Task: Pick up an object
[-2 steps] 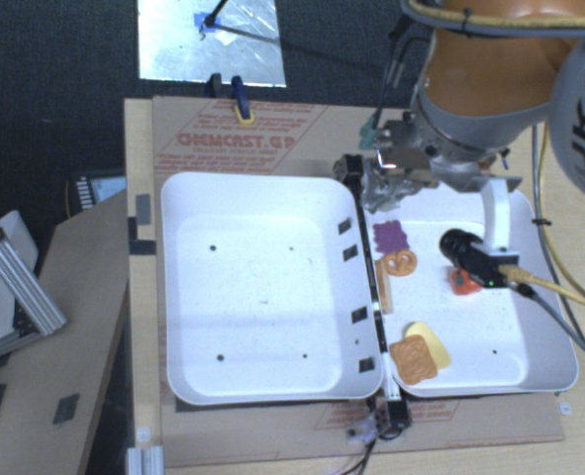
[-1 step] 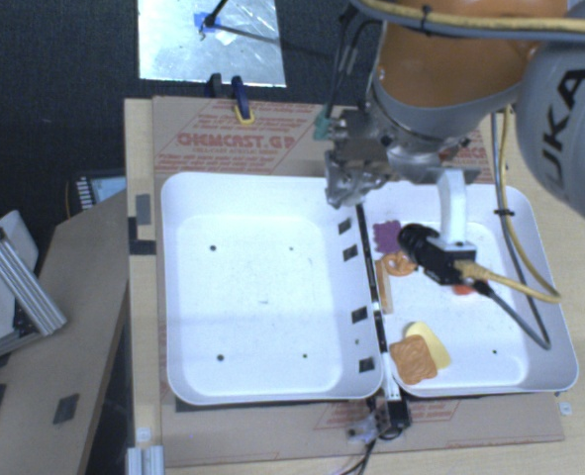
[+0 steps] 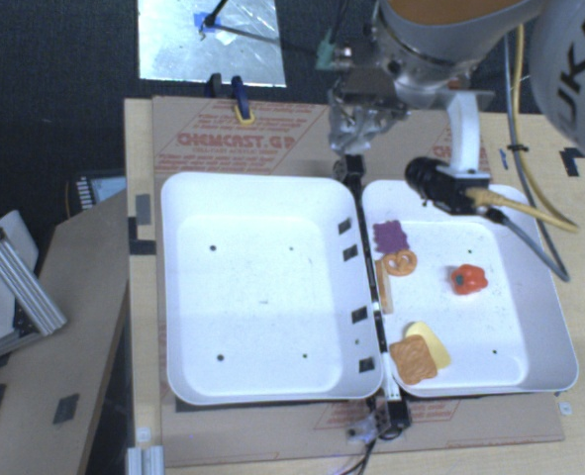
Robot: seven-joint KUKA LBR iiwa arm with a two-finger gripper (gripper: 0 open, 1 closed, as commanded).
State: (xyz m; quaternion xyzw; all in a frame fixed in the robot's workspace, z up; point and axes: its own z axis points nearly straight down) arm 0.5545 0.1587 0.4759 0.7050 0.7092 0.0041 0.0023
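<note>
The right bin [image 3: 530, 305] holds several small items. A purple piece [image 3: 389, 236] lies near its far left corner, with a brown pretzel shape [image 3: 399, 263] just in front of it. A red pepper-like toy [image 3: 469, 279] sits mid-bin. Near the front left lie a yellow slice [image 3: 434, 342] and, overlapping it, an orange-brown toast-like piece [image 3: 413, 360]. My gripper [image 3: 352, 151] hangs above the far end of the divider between the bins, behind the purple piece and apart from every item.
The left bin [image 3: 262, 285] lies beside the right one, joined by black clips [image 3: 351, 253]. A thin tan strip [image 3: 382, 290] lies along the right bin's left wall. Black hose and yellow cables [image 3: 470, 194] cross the right bin's far edge. A foil sheet [image 3: 213, 23] lies behind the bench.
</note>
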